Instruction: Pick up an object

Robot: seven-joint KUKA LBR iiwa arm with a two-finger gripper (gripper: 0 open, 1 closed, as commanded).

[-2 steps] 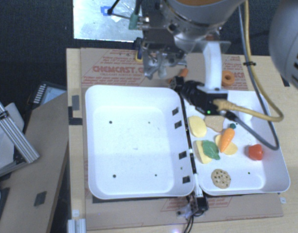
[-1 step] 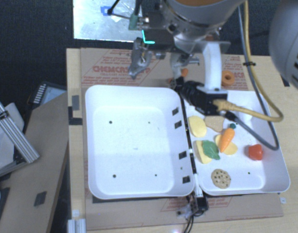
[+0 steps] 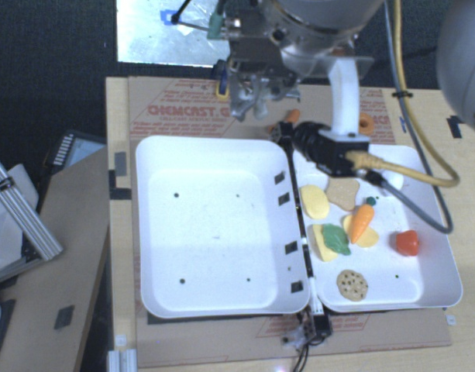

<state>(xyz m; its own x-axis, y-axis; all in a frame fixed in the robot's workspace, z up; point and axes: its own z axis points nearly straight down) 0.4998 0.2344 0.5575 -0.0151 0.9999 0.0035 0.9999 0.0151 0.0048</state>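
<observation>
Blurring above the left bin (image 3: pixel 214 231), the end effector (image 3: pixel 249 103) is unreadable.

Both white bins (image 3: pixel 214 231) are formed of smooth, faintly glossy plastic. Beneath them, matt brown cardboard (image 3: pixel 183 107) is laid. Beside the carrot (image 3: pixel 361 221), glossy plastic food is seen.

One fixed camera looks down at a slant, seemingly from fairly near, on both bins (image 3: pixel 214 223).
</observation>
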